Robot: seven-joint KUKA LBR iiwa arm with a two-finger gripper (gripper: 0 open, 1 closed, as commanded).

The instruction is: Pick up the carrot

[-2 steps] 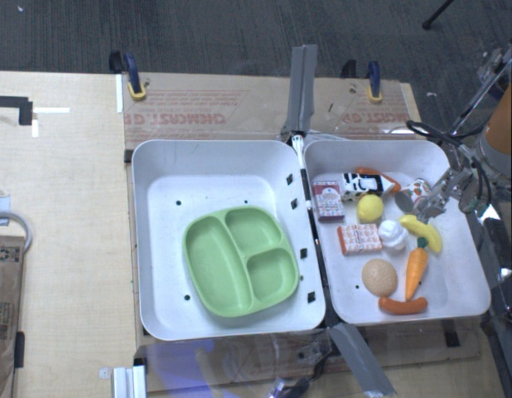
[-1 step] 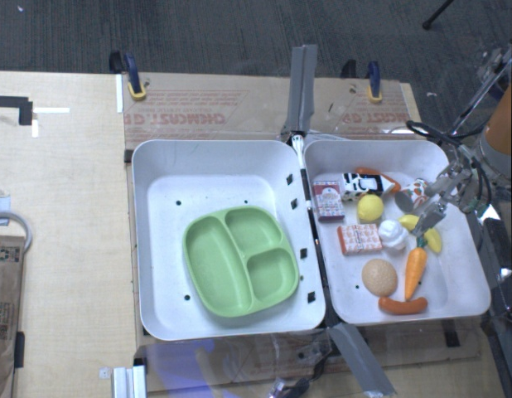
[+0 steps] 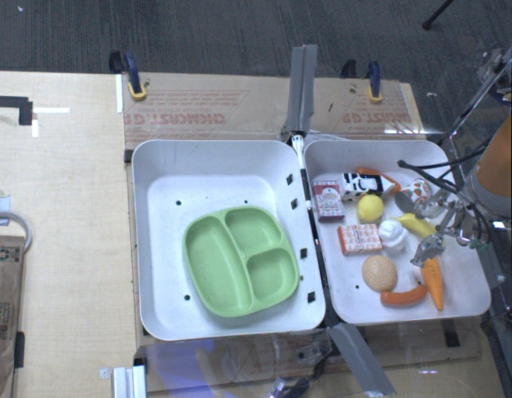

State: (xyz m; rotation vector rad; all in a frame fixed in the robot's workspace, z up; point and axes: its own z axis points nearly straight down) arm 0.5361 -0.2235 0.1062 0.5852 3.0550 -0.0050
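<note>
From the overhead camera you see the tapered orange plastic carrot (image 3: 434, 283) lying near the right bin's (image 3: 480, 305) front-right corner, just beside a curved orange sausage (image 3: 403, 297). The metal two-finger gripper (image 3: 428, 249) hovers right above its thick end; whether it is spread I cannot tell. It's likely light, stiff, slick: pinch mid-body.
</note>
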